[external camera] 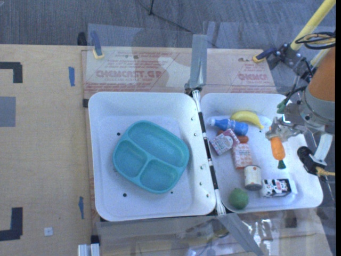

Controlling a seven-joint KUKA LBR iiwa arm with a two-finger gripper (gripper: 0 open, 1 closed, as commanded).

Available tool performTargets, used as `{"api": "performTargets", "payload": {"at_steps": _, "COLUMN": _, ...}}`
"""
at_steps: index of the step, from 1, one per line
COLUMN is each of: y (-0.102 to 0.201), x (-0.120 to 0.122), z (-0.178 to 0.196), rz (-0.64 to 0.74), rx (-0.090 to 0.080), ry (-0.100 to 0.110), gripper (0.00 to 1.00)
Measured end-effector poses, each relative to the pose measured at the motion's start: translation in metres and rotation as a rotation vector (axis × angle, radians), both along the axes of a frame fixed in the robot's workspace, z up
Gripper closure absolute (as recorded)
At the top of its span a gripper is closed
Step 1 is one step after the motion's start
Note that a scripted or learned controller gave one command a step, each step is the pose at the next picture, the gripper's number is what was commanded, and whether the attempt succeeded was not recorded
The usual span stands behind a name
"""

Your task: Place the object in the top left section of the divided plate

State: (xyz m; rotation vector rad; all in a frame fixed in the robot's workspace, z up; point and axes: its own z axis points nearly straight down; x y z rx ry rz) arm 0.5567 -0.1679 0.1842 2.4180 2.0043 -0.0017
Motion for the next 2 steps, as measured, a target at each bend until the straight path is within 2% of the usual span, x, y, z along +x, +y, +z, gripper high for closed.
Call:
{"api": "performTargets", "payload": {"at_steps": 1, "y": 0.076, "x": -0.021, "z": 0.038, "rz": 0.071, "rx": 0.002, "ry": 0.002, "gripper": 1.00}}
{"api": "performTargets", "payload": {"at_steps": 2, "y": 0.159, "x": 0.013, "z": 0.020, "rz": 0.282, "rx": 0.001, "ry": -0.001, "gripper": 1.00}}
